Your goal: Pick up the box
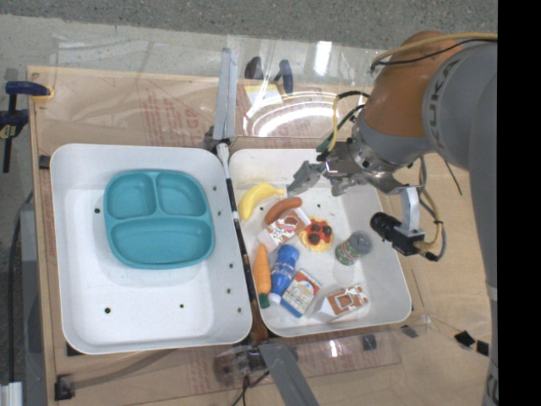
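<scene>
Down in the right bin (385, 307), toward its near edge, lie the candidates for the box: a small carton with blue and red print (300, 295) lying flat beside a blue bottle (285, 265), and another little carton with brown and white print (347, 300) just to its right, near the bin's front corner. A third small packet with red print (288, 226) sits further back, touching a sausage (282, 209). From where I stand I can't say which one the program means, though the blue and red carton looks the most box-like. Around them are a carrot (263, 273) along the bin's left wall, a banana (256, 198) at the back, a dark red tart (319, 235) and a small grey tin (353, 248). The left bin (76, 311) holds a teal divided plate (159, 218). The gripper (314, 176) hangs over the back part of the right bin, above the banana and sausage, well apart from the cartons at the front; I cannot tell how its fingers stand, and nothing shows between them. So I'd judge the pick has not begun: this is the approach. The next move calls for travelling toward the near edge, lining up over the chosen carton, and descending between crowded neighbours, where the bottle and carrot could easily be nudged.
</scene>
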Robot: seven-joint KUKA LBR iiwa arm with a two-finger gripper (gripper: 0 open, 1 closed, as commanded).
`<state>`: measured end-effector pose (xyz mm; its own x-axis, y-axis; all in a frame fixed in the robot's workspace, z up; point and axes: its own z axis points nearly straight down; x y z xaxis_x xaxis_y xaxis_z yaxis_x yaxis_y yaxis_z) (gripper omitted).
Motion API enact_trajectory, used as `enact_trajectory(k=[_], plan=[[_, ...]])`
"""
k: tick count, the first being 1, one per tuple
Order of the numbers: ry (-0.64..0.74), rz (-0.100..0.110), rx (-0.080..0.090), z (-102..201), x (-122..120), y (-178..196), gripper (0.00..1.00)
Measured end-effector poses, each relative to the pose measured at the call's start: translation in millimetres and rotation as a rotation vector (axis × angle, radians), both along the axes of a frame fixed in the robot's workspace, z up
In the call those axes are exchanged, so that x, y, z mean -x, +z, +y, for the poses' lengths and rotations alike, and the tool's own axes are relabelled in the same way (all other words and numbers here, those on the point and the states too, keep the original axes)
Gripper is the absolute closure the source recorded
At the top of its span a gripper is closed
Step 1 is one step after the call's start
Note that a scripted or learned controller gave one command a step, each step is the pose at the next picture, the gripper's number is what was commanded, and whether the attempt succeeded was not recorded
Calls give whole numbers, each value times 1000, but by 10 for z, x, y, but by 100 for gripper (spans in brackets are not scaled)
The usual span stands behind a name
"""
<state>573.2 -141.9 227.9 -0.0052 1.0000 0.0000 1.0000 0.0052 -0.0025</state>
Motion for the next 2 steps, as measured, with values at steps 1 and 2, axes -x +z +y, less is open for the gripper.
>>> enact_trajectory(k=[1, 2], plan=[[28, 2, 0, -219, 1009, -833, 0], [64, -16, 7, -34, 1167, -1355, 0]])
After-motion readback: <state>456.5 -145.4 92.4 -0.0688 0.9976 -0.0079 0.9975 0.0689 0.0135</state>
